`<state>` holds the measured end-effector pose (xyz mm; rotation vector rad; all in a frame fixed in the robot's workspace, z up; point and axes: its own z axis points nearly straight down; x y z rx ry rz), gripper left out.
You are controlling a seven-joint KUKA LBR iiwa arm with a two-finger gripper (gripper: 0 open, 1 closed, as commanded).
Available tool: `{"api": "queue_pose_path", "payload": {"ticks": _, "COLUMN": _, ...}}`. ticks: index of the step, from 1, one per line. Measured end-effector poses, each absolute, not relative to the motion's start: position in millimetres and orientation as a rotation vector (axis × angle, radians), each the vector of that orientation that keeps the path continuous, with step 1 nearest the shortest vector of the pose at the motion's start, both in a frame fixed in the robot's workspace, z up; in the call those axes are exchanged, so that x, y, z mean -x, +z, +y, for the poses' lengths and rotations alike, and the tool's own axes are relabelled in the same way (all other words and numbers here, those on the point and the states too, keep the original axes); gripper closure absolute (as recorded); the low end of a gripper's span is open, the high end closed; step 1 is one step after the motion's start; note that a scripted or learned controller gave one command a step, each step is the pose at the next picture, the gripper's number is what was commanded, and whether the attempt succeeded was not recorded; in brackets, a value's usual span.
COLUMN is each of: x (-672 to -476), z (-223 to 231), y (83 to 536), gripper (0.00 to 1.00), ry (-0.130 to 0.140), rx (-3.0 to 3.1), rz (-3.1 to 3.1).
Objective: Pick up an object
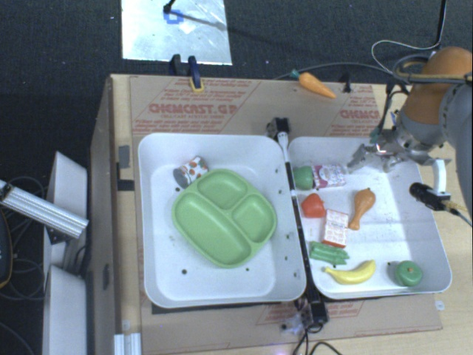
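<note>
Right bin has all the loose stuff: a chicken drumstick lying tilted mid-bin, a banana flat below it, a green apple beside the banana, and a red pepper left of the drumstick.

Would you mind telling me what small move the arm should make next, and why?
Probably shift the gripper toward the chicken drumstick and descend. The gripper sits above the right bin's far end with nothing visibly under it, and the drumstick lies nearest, apart from the red-and-white packet beside it, so it looks the easiest pick.
</note>
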<state>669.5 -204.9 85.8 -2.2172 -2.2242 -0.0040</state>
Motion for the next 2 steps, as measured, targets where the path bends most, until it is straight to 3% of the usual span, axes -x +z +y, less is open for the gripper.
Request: {"api": "queue_pose_path", "payload": {"ticks": 2, "x": -669.2, "z": -192.1, "y": 85.0, "gripper": 0.0, "ry": -0.002, "rx": 2.218, "rz": -2.229}}
